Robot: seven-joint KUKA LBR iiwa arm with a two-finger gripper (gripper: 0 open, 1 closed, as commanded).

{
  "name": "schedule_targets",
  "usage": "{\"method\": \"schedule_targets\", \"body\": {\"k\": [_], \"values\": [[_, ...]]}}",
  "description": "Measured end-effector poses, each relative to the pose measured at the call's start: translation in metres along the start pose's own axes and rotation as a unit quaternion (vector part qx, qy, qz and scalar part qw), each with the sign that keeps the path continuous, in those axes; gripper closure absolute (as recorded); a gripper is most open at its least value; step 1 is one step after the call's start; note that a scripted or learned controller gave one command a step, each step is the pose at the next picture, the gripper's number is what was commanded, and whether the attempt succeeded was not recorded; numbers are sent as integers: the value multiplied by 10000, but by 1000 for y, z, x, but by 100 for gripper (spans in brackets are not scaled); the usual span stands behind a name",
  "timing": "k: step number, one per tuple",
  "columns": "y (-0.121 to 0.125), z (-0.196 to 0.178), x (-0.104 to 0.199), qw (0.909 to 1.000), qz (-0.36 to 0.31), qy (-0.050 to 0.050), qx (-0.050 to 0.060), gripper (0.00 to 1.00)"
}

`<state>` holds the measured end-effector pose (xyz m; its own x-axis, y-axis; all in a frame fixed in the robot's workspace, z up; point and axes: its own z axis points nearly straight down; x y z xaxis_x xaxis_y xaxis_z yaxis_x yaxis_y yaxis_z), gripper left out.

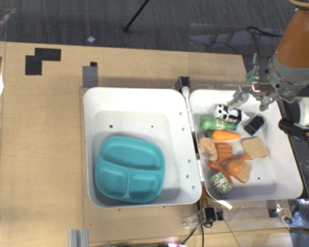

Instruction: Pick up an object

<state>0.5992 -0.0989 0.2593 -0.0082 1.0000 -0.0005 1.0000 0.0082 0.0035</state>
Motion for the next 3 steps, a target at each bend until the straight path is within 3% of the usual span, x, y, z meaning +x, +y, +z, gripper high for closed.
{"method": "schedule_targets", "body": {"k": [1,2,3], "values": [[-38,170,-10,9997,-253,-2,-45,0],[-35,158,-7,9996,-284,4,-70,100],[-68,39,53,9954,961,10,-26,100]]}}
